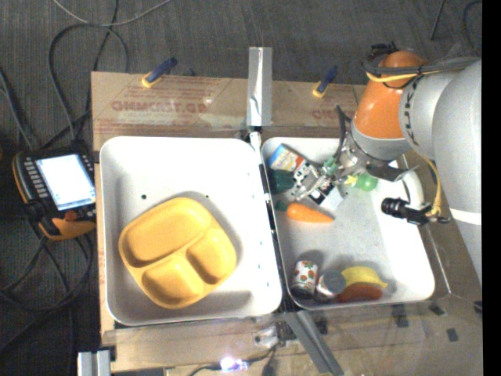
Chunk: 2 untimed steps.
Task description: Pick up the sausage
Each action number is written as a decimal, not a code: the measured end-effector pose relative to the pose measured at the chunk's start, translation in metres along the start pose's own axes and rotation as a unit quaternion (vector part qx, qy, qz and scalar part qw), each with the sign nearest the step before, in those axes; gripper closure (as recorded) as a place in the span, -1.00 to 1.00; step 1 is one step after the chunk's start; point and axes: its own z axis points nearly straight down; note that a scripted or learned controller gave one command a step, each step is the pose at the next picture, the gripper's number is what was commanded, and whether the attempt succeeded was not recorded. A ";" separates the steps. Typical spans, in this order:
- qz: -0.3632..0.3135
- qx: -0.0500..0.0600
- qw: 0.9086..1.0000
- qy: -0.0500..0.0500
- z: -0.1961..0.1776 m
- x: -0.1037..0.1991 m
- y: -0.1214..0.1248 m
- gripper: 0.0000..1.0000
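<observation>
The sausage (361,292) is a dark red-brown piece lying at the front edge of the right bin (407,249), just under a yellow toy (364,275). My gripper (315,186) hangs low over the back left part of that bin, directly behind an orange carrot (309,213). It is well apart from the sausage, which lies toward the near right. The grey arm with its orange band (383,108) reaches in from the upper right.
A blue and white packet (283,159) lies at the right bin's back left, and a green item (365,182) beside the wrist. Two small cans (305,274) (330,283) stand left of the sausage. The left bin (125,163) holds a yellow divided plate (177,251).
</observation>
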 end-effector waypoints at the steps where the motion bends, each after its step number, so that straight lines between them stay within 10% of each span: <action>1: -0.018 -0.014 1.000 -0.013 0.015 0.005 -0.029 -1.00; 2: -0.007 -0.004 1.000 -0.002 0.023 0.064 -0.130 -1.00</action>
